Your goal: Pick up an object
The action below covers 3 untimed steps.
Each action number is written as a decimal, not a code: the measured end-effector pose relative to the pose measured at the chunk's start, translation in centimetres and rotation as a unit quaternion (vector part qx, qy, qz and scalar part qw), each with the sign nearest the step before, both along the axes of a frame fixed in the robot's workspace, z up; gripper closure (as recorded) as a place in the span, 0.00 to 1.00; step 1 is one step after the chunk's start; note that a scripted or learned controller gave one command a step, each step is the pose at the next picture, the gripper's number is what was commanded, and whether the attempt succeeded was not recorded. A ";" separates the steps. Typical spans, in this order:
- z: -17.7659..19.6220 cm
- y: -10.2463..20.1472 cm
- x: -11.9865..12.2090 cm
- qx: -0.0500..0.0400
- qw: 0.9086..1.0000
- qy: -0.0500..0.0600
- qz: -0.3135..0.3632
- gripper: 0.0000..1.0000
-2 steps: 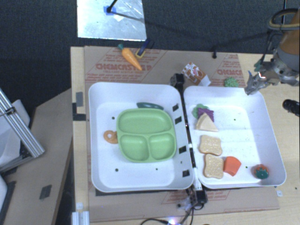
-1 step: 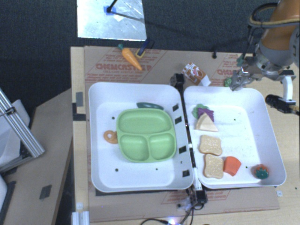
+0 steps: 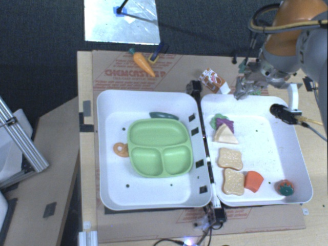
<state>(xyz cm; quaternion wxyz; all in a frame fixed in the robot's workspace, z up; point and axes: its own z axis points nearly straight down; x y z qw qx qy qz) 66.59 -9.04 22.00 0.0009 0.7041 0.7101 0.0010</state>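
Gripper (image 3: 246, 90) hangs over the far edge of the right bin (image 3: 271, 142), toward its far-left corner. I can't tell from here whether it's apart or together. I see nothing in it, so by my read no pick has been made yet.

Risks, big to small:
- Green divided plate (image 3: 159, 146), centre of the left bin (image 3: 110, 117): wide, shallow, thin rim. I'd expect a grab to slip off or tip it.
- Toast slices (image 3: 230, 158), along the right bin's left edge toward the near-left corner, one just behind the other. They lie flat and low, so a top-down grab likely scrapes the floor or closes on air.
- Pale wedge (image 3: 225, 134) and purple piece (image 3: 223, 122) touch at the far-left corner, closest to the gripper. A descent there could catch both or shove one into the wall, and the wedge's sloped faces may squirt out.
- Orange-red block (image 3: 253, 181) sits just beside the nearer toast, so a grab could nudge it.
- Teal ball (image 3: 284, 188), near-right corner: it probably rolls, and the wall crowds the approach.

Count: 2 bins, 1 plate, 2 toast slices, 1 wedge, 1 purple piece, 1 block. 1 carrot (image 3: 143, 64) on the bench (image 3: 169, 76) beyond the left bin's far edge. 1 small packet (image 3: 211, 80) on the bench beyond where the bins meet. 1 dark green piece (image 3: 164, 116) at the plate's far edge. 1 tan ring (image 3: 121, 149) by the plate's left edge. 1 ball.
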 end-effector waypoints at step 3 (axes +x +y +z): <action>1.4 17.3 -0.1 0.001 1.000 0.000 0.001 1.00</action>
